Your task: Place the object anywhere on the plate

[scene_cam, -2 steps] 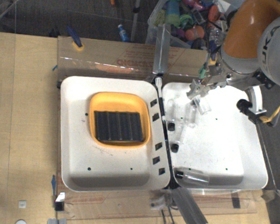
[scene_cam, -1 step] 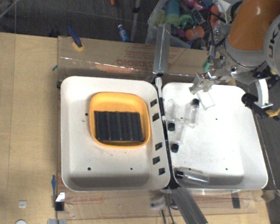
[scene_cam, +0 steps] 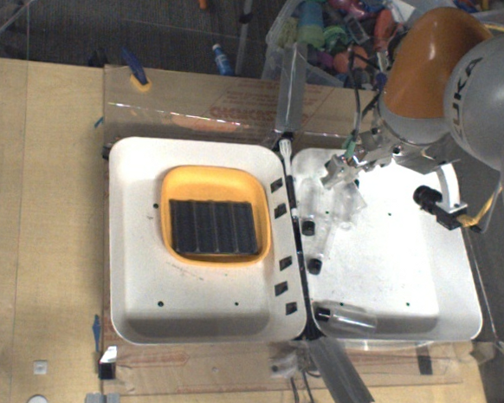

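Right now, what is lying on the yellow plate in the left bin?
A dark ribbed rectangular object lies flat on the yellow plate, covering most of its centre. The plate surface beneath it is hidden.

The plate [scene_cam: 216,181] in the left bin [scene_cam: 132,230] is yellow-orange, with a dark ribbed black block [scene_cam: 213,228] on it. Both bins are white, the right bin [scene_cam: 403,269] too. The surface [scene_cam: 33,222] is pale tan wood. The arm [scene_cam: 496,85] is grey with an orange band [scene_cam: 428,58].
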Tool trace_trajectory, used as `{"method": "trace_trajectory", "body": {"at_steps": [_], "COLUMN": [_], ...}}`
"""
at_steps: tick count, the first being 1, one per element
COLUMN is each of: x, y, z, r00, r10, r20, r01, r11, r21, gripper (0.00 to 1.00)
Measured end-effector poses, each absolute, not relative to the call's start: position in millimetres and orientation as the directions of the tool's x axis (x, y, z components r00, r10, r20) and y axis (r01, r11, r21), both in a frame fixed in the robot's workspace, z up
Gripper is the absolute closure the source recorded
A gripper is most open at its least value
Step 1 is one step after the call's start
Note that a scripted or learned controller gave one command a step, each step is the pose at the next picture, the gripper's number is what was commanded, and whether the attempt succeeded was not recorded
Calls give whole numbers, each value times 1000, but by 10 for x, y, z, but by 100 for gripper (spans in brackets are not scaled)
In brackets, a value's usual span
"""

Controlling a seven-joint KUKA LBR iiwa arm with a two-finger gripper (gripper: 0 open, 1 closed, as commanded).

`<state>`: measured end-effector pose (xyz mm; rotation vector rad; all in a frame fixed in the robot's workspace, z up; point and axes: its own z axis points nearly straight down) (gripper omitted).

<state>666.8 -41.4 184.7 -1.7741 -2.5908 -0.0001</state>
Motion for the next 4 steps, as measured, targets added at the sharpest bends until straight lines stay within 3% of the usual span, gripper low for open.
{"method": "trace_trajectory", "body": {"at_steps": [1,2,3,4], "x": [6670,6673,6681,6575], "y": [-416,-817,-547,-446], "z": [1852,1999,2140,2446], "r00": [-361,-344,-789,-863], "r10": [932,939,614,505], "r20": [1,-2,-6,-7], "r01": [932,939,614,505], "r11": [361,344,789,863], "r21": [0,4,5,5], "gripper": [0,0,0,0]}}
